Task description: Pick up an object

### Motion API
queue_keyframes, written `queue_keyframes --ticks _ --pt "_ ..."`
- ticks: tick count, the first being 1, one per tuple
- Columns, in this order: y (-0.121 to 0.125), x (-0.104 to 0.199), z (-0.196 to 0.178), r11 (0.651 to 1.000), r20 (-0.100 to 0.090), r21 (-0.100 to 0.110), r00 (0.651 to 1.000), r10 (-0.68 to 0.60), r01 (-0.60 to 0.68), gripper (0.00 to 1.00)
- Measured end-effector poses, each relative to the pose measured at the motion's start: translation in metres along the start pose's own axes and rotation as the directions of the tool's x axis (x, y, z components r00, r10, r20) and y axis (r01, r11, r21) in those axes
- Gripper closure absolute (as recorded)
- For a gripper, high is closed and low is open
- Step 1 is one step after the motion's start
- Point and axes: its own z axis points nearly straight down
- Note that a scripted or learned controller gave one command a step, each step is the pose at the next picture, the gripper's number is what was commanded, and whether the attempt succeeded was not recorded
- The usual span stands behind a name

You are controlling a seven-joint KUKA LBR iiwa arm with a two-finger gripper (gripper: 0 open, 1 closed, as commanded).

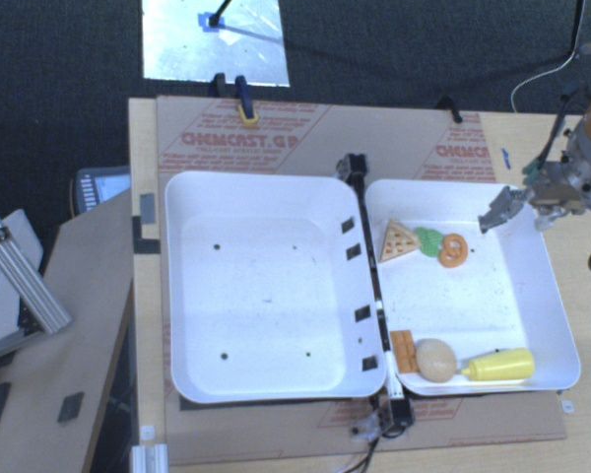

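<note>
The right bin [532, 294] holds several small objects. A tan triangular wedge [399, 239], a green piece [430, 241] and an orange ring [453, 250] lie together near its far left. An orange rectangular piece [403, 351], a beige round lump [435, 360] and a yellow bottle [499, 365] lie along its near edge. My gripper [520, 217] hangs over the bin's far right corner, right of the orange ring, open with nothing between its fingers.
The left bin [187, 264] sits beside the right one, with a black divider strip [366, 264] between them. Both rest on a cardboard sheet [276, 136]. A metal plate [215, 28] lies on the floor behind the bench.
</note>
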Motion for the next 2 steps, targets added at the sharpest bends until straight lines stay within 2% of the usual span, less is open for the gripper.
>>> queue_keyframes --ticks 1,2 --pt "-0.0503 0.0804 -0.1112 1.000 -0.002 -0.011 1.000 -0.010 0.010 0.00" --pt "-0.0485 0.0760 -0.1159 1.000 0.000 -0.006 1.000 -0.005 0.005 1.00"
